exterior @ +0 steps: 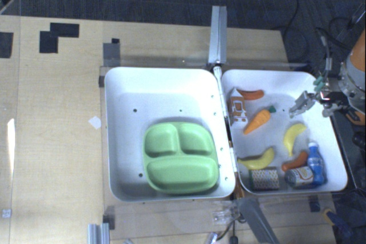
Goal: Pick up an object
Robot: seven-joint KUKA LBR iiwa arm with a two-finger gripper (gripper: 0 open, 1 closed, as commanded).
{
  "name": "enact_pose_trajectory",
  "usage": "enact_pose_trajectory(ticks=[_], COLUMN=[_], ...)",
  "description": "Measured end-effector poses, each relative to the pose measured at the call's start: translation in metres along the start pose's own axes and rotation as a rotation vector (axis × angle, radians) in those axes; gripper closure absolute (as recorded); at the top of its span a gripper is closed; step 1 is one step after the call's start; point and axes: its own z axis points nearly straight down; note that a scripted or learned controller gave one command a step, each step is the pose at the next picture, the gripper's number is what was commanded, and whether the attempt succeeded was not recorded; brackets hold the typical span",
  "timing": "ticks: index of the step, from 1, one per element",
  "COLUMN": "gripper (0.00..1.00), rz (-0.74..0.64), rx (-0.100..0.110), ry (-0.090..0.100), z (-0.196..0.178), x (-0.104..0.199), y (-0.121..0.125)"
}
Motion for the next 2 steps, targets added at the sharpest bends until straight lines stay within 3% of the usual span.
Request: enact_pose_trajectory(ticks=[1, 2], gripper=[0.00, 1.00], rz=[0.054, 0.053], rx=[0.002, -0.003], ry=[0.001, 0.001], z=[0.173, 0.162], x=[0.004, 0.004], y=[-0.037, -0.034])
